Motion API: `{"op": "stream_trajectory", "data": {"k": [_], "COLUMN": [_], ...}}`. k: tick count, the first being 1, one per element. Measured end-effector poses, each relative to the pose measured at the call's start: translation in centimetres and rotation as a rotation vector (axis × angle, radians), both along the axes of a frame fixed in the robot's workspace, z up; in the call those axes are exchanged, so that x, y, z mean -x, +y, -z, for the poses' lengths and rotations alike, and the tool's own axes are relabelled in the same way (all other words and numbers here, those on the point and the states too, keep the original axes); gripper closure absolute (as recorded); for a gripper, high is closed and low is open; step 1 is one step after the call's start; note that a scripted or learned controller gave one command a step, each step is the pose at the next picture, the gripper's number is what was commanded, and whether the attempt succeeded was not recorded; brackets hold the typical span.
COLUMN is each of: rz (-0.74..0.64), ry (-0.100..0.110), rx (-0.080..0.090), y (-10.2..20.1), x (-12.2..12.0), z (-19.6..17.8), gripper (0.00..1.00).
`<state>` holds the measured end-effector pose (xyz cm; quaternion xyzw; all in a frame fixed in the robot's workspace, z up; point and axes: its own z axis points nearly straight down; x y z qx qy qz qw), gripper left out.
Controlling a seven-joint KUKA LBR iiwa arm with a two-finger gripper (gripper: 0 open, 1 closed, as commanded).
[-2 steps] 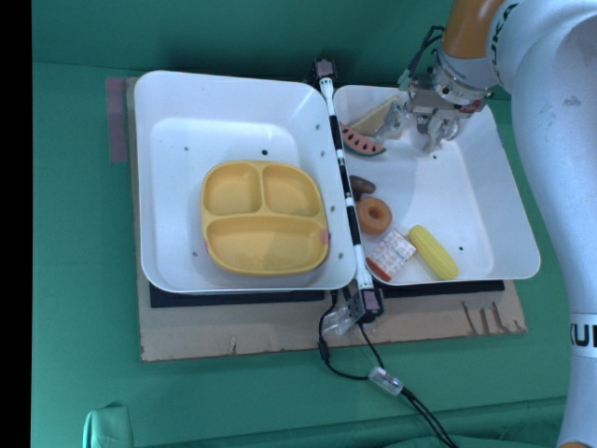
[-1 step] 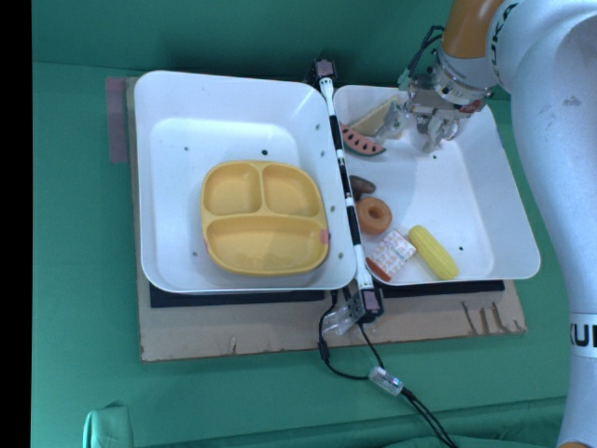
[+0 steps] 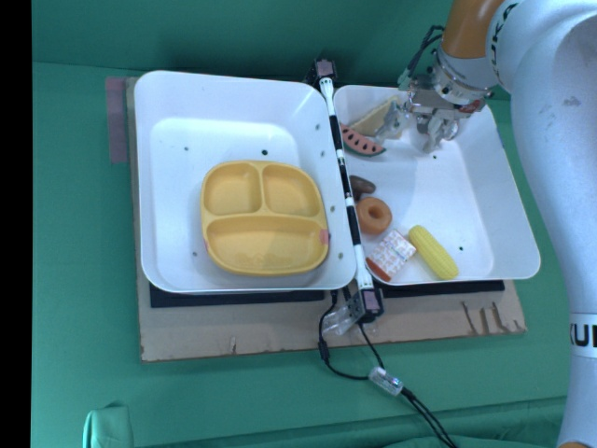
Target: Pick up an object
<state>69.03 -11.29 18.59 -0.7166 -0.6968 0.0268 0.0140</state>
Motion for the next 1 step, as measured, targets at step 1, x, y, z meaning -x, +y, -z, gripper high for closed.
{"op": "stream_trajectory", "data": {"k": [1], "rz": [0.0], "ry": [0.0], "rx": [0.0], "y": [0.01], "x": [0.0], "z": [0.0], "gripper": [0.0]}}
